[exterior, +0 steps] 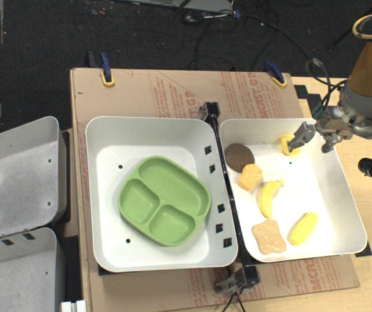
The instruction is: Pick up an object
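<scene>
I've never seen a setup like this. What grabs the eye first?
A green divided plate lies in the left bin. The right bin holds toy foods: a banana, a brown cookie, toast. The arm reaches in over that bin's far right corner.

In the right bin (341,194) you have open floor along the right side and in the top middle. The food pieces crowd the left and lower part — brown cookie (239,155), orange piece (250,177), banana (269,197), toast (268,236), yellow lemon (302,229). In the left bin (108,174) the green plate (165,201) takes the middle.
</scene>
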You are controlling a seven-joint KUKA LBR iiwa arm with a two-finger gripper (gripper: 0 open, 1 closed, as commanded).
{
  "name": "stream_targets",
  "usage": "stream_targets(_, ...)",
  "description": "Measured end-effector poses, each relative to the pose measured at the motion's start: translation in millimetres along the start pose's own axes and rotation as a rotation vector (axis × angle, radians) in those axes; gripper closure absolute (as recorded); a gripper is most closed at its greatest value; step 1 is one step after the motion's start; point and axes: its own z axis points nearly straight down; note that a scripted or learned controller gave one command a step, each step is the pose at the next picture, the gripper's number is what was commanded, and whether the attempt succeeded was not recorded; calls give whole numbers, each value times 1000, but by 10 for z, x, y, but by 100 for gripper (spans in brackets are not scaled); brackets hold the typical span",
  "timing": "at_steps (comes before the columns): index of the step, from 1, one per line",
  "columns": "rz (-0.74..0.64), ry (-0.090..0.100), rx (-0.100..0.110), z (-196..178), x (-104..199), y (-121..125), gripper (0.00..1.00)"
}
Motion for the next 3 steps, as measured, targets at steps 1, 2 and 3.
stream_targets(1, -3, -2, -13, -82, 7, 29, 0)
stream_targets(2, -5, -2, -9, 359, 56, 46, 0)
stream_targets(3, -1, -2, -9, 802, 39, 3, 0)
